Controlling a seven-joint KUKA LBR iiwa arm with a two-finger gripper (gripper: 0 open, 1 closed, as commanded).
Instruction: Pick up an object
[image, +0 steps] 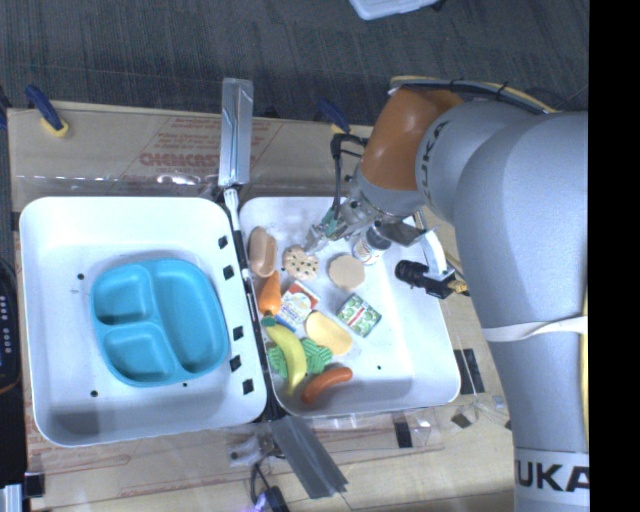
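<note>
Over the right bin (430, 375) the big grey arm (510, 200) reaches in from the right, its orange band bent down toward the bin's far end. At its tip the claw (340, 225) hangs low just above the far part of the toy pile; whether it is apart or together I cannot tell. Nothing appears to be held, so this looks like the approach step, with a pick not yet made.

Left of it, the other bin (50, 240) carries a blue divided tray (160, 320), well apart from the action.

Candidates sit crowded in the right bin: a banana (287, 352), a red sausage (327, 381), a carrot (270, 293), a bread roll (262, 250), a tan disc (346, 272), a green-labelled packet (358, 315) and a cookie (299, 263). The cookie and disc lie nearest the claw. The next move probably calls for a straight descent onto one of them, centred well, since neighbours touch and could be nudged or caught along with it. A black part (422, 277) juts from the arm over the bin's right side.
</note>
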